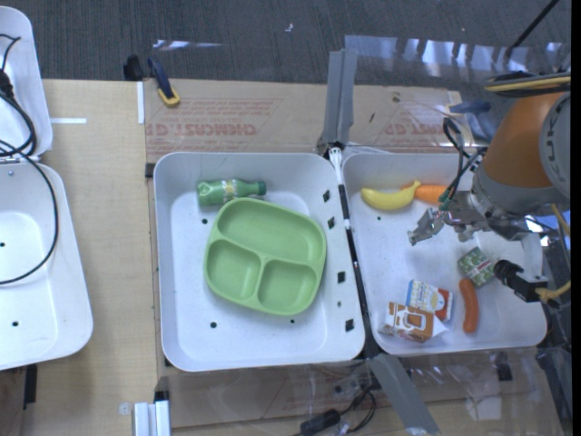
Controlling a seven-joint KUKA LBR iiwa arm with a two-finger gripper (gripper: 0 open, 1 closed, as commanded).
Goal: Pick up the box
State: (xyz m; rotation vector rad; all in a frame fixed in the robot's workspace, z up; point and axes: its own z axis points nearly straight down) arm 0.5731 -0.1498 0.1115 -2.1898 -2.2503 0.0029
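Note:
The box (418, 312), a small white carton with orange and blue print, lies on its side near the front edge of the right bin (508, 339). My gripper (428, 228) hangs over the middle of that bin, behind the box and a little to its right, well apart from it. It is close to the front of a yellow banana (388, 198). I see nothing held in the gripper.
An orange item (433, 192) lies beside the banana. A small green-and-white packet (475, 266) and a red sausage (469, 305) sit right of the box. The left bin (177, 325) holds a green divided plate (265, 256) and a green bottle (231, 190).

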